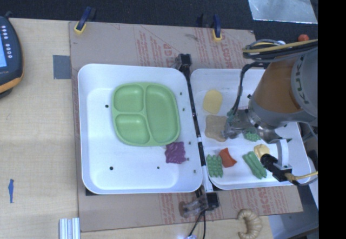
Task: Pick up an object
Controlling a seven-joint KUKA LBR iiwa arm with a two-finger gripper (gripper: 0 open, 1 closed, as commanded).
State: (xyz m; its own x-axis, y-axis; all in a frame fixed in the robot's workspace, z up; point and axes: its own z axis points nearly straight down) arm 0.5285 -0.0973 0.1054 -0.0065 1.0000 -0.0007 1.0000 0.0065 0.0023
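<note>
The arm (278, 89) reaches in from 3 o'clock, its grey body and orange band angled toward 9 o'clock. Its gripper (233, 126) hangs low at the arm's 8 o'clock end, pointing down.

A tan flat slab (214, 127) lies in the right bin (227, 181).

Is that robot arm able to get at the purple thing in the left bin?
Probably yes: the purple piece lies in the open beside the green plate, nothing over it, though the gripper sits over the right bin.
</note>
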